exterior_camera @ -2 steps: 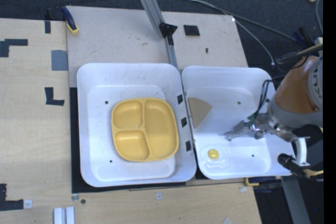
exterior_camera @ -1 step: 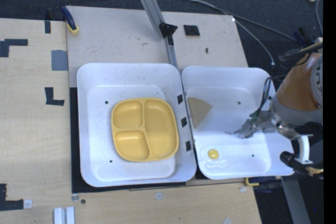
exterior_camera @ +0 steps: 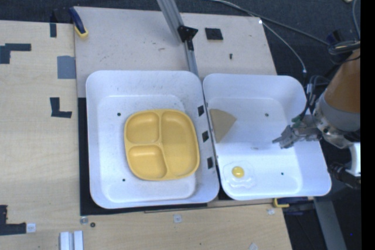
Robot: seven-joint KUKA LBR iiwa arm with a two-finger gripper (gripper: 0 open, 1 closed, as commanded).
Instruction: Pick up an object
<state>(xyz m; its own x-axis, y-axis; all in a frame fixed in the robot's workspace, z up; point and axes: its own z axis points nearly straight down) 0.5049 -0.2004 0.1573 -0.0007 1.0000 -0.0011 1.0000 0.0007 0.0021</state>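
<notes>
A small fried-egg toy with a yellow yolk point(exterior_camera: 238, 173) is seen in the right white bin point(exterior_camera: 252, 88), near its front. The gripper point(exterior_camera: 285, 140) is hovered beside it, apart.

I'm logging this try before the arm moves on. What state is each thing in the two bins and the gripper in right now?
yellow divided plate: lying flat, right way up, in the left bin, nothing in its compartments.
fried egg toy: lying flat, yolk up, at the near edge of the right bin.
tan wedge: flat by the right bin's left wall.
gripper: over the right bin, touching none of them.
</notes>
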